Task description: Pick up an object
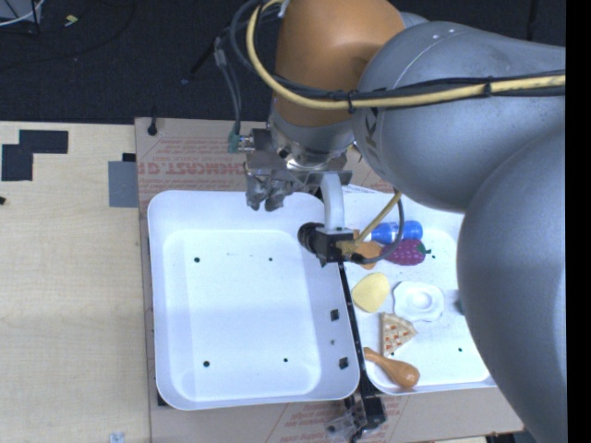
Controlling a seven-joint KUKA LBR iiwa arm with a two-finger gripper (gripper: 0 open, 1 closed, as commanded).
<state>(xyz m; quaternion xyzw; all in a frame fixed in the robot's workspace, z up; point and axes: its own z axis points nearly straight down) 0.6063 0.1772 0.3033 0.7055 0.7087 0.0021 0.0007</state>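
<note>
My gripper (265, 197) hangs over the far edge of the left bin (166, 247), its fingers slightly apart with nothing between them. The objects all lie in the right bin (466, 363): a blue piece (409, 231), a purple bunch of grapes (406, 252), a small orange-brown piece (367, 249), a pale yellow slice (371, 292), a fried egg (420, 301), a pizza slice (395, 332) and a brown drumstick (395, 369). The gripper stands to the left of these, apart from all of them. The arm hides the right bin's far right part.
The black divider (349, 312) between the two bins runs down the middle. A cardboard sheet (185, 160) lies under the bins, on a pale wooden bench (65, 293). The big grey arm (480, 137) covers the upper right.
</note>
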